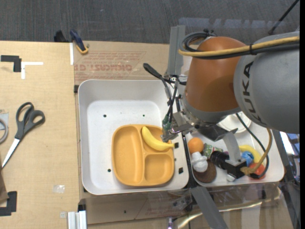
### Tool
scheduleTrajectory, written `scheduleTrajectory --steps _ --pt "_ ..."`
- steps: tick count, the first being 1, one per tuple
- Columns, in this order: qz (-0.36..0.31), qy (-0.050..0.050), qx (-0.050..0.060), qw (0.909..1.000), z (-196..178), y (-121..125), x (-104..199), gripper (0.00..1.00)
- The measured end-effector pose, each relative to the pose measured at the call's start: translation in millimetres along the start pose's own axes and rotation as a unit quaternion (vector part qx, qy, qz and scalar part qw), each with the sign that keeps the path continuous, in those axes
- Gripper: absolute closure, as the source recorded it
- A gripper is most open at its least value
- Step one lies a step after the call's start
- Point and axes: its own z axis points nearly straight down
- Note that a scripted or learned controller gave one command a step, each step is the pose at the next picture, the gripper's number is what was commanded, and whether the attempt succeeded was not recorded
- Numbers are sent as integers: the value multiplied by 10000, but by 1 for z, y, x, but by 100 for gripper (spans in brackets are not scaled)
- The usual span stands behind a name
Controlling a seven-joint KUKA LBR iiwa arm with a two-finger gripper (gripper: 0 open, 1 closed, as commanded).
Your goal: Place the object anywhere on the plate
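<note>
the banana lies in the upper right compartment of the yellow plate, which sits in the left bin; its right end reaches the plate's rim, so the placement looks essentially made. the gripper sits at the banana's right end, under the orange wrist band; whether it is spread or closed on the fruit cannot be told from this angle. for a clean finish, release fully before lifting, then rise straight up so the banana is not dragged over the rim toward the bin wall. keep the cables clear of the plate edge. the right bin holds an orange ball and other small items. readable writing: "kuka" in part on the grey arm; mirrored print on the cardboard behind the bins is not legible.
</note>
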Motion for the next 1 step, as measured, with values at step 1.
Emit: scheduleTrajectory --steps 1 --pt "2 -1 -1 10000 0 0 0 0"
